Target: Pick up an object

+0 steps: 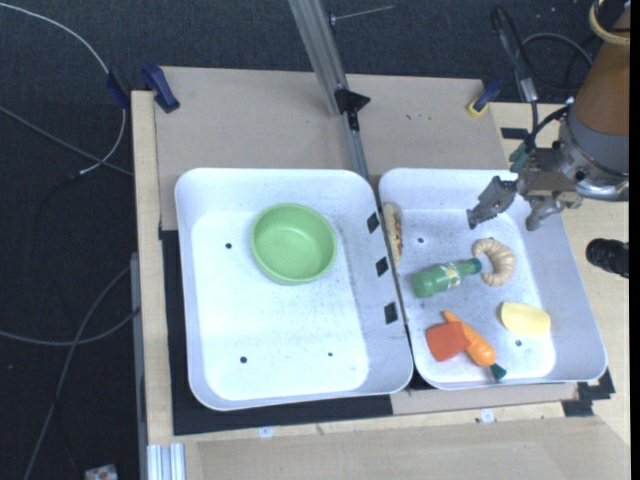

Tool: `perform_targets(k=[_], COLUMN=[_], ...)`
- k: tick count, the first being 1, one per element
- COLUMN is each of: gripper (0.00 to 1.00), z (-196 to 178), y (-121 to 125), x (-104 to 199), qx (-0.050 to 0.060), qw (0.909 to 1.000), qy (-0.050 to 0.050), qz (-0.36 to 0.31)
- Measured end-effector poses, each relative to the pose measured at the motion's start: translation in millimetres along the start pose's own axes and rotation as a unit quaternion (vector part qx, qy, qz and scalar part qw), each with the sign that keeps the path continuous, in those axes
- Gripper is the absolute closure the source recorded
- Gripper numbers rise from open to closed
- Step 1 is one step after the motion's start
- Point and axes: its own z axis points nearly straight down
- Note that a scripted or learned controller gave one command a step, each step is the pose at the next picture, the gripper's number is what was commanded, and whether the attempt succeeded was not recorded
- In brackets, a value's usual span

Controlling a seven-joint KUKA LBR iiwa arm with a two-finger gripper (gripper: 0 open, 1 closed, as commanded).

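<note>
Spread apart and gripping nothing, the jaws of the gripper [513,206] hang over the far part of the right bin [588,313], one dark finger [488,203] splayed left and the other pointing toward the near side. That stance looks like a ready pose above the clutter, not a grasp.

No one object is named by the task, so any item in the right bin could serve. Closest is the tan ring-shaped toy [496,258], just near of the gripper and touching the cap end of the green bottle [442,277], which lies on its side pointing left. Near of those sit an orange carrot toy [468,342] beside a red-orange piece [445,341], and a yellow lemon-like piece [525,318] close to the right wall. A slim tan-and-red object [393,234] lies against the left wall of this bin, awkward to reach because the wall crowds one finger.

The ring and bottle touch, so closing on either may nudge the other. The lemon piece stands apart, with open floor on its left and far sides. In the left bin [200,268] a green bowl [293,242] sits alone, with wide bare floor around it.
</note>
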Motion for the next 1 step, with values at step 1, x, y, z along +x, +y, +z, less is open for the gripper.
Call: perform_targets(k=[1], gripper=[0.0], z=[58.6], y=[3.8], x=[8.7], qx=[0.004], qw=[1.0], qy=[0.001], qz=[0.0])
